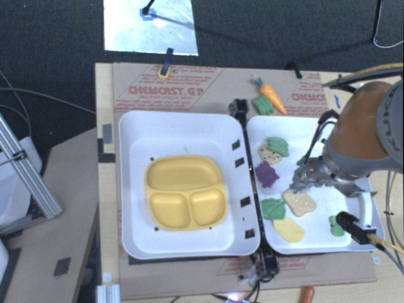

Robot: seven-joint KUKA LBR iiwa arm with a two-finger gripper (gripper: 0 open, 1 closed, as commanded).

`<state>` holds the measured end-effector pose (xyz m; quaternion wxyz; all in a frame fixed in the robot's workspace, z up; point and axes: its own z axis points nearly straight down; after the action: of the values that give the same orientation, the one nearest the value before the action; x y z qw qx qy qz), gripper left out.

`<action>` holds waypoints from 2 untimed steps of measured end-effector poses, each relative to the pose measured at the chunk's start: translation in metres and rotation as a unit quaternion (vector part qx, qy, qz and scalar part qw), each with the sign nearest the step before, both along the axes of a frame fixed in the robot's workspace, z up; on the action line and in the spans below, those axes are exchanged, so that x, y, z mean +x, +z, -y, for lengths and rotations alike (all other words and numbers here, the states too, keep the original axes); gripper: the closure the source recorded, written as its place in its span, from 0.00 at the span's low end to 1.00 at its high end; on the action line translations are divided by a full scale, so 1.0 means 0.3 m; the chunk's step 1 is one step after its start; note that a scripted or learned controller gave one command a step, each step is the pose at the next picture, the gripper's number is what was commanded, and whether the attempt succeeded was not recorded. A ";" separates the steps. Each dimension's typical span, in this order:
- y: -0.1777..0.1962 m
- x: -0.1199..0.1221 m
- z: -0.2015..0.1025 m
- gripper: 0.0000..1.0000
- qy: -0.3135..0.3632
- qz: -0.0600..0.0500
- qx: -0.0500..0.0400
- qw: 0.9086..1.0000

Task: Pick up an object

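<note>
While the gripper (302, 180), its fingers' state impossible to tell, hovers just above the tan toy toast (299, 203), that piece looks light, stiff, best pinched across its edges.

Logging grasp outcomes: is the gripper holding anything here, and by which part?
Cannot be told. The gripper sits low in the right bin, just above the tan bread-shaped toy, but no object is visible between its fingers.

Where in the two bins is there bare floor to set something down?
Left bin: bare floor surrounds the yellow tray, widest along the top. Right bin: crowded; toy food fills the left half, the gripper hovers above the cracker. A bare strip remains along its top.
</note>
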<state>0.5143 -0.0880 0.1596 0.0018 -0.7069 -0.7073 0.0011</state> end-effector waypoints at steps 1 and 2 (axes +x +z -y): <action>0.046 0.008 0.001 1.00 0.001 0.004 -0.001 1.000; 0.566 -0.088 0.044 1.00 0.001 0.012 -0.002 1.000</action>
<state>0.4880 -0.1013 0.3294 -0.0079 -0.7060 -0.7081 -0.0058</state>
